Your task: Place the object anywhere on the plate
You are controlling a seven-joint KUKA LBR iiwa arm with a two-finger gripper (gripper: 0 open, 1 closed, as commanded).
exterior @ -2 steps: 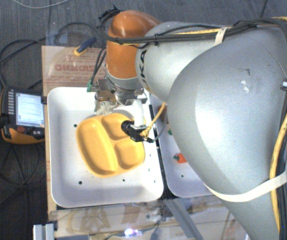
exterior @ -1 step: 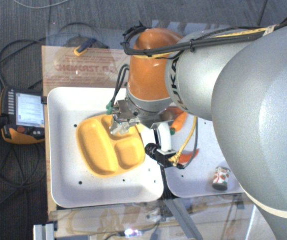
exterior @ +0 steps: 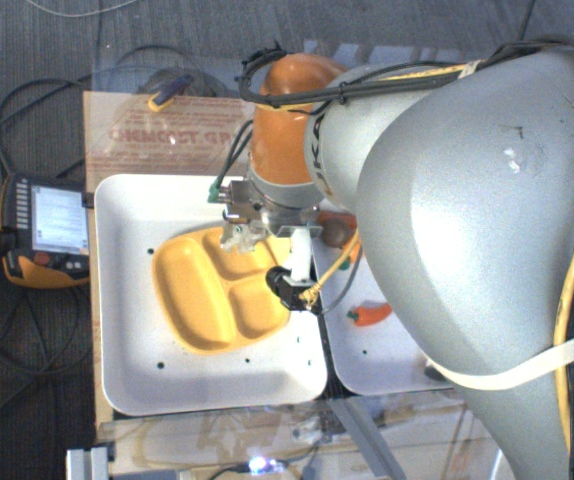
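A yellow divided plate lies in the left white bin. My gripper hangs below the orange wrist band, right over the plate's far right compartment. Whether anything is held there I cannot make out. A small orange carrot-like object with a green end lies in the right bin, just right of the divider between the bins. A brownish object peeks out beside the wrist, partly hidden by the arm.
The big grey arm covers most of the right bin and the right half of the view. A black cable loop and a yellow-green wire dangle from the wrist over the plate's right rim. A handheld pendant sits left of the bench.
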